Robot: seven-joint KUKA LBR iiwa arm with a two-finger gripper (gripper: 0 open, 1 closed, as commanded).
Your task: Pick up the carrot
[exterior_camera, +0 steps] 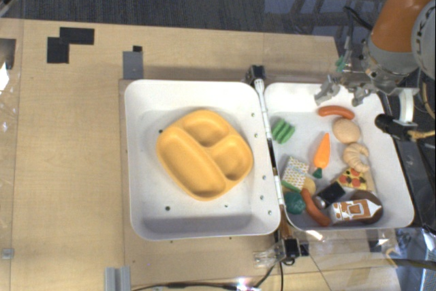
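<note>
Orange carrot (pixel 322 150) is seen mid right bin (pixel 402 204), long axis near vertical, tip up. Gripper (pixel 349 86) is parked at the bin's far edge, fingers spread, nothing held; carrot lies below-left of it.

No words, numbers or brand names can be read here. A small brown carton (pixel 355 208) at the near end of the right bin (pixel 402 204) carries a white label, but its print is too small and blurred to make out, and a patterned packet (pixel 296 172) beside the bin's left wall shows coloured squares without any legible lettering
</note>
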